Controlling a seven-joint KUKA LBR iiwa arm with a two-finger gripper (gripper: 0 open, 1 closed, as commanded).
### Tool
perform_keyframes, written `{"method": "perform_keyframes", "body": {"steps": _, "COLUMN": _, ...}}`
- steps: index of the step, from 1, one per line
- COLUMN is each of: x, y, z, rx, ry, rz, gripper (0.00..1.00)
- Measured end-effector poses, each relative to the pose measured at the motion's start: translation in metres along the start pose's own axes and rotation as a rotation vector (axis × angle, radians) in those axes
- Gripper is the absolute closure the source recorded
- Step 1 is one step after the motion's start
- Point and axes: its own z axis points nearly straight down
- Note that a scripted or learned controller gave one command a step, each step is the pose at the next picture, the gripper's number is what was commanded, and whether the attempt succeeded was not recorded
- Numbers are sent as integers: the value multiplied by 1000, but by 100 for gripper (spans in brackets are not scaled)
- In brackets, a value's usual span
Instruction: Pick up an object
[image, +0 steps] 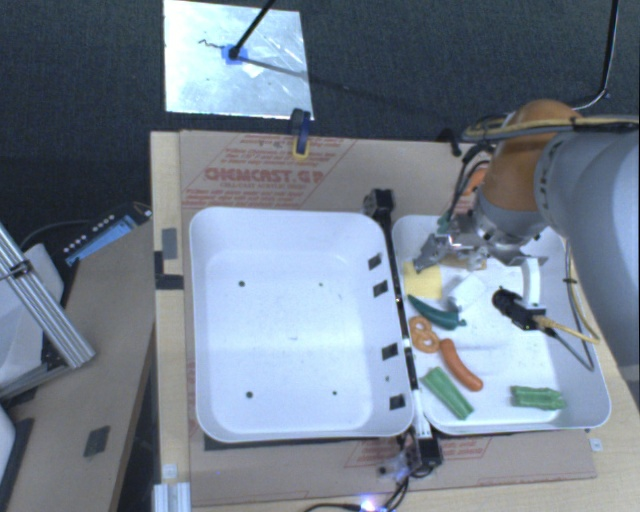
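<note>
My gripper hangs low over the back left part of the right bin, just above a yellow block. In front of the block lie a teal curved piece, an orange ring and an orange sausage shape. A green bar rests by the bin's front left corner, and a green lumpy piece sits at the front right. Nothing can be seen between the fingers.
The left bin stands beside the right one, with black clips along the shared wall. The grey arm with its orange band enters from the right. A blue and yellow clamp sits behind the bins.
</note>
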Motion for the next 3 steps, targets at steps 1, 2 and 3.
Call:
{"method": "perform_keyframes", "body": {"steps": 1, "x": 1, "y": -1, "z": -16, "rx": -2, "ry": 1, "rz": -1, "gripper": 100}}
{"method": "perform_keyframes", "body": {"steps": 2, "x": 11, "y": 23, "z": -4, "rx": 0, "ry": 2, "rz": -1, "gripper": 100}}
{"method": "perform_keyframes", "body": {"steps": 3, "x": 75, "y": 26, "z": -95, "rx": -9, "ry": 5, "rz": -6, "gripper": 100}}
